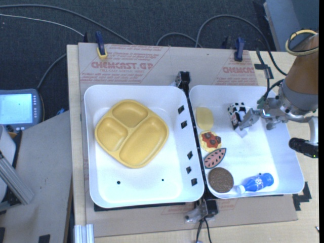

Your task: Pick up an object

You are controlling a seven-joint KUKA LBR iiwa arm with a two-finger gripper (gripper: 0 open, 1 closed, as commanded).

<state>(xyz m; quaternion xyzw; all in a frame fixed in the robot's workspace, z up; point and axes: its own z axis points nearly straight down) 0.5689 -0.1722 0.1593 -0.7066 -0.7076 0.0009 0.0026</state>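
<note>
A small black and white toy [236,110] is lying in the right bin [276,161], just beside the gripper [247,123], on the side away from the arm. The gripper is hanging low over this bin; whether it is apart or together I cannot tell. Further past the toy, several flat food pieces [212,151] are lying along the bin's wall. A yellow tray [131,133] is sitting in the left bin [101,186], well apart.

Dark carpet floor [152,9], trailing cables [45,15]
</note>
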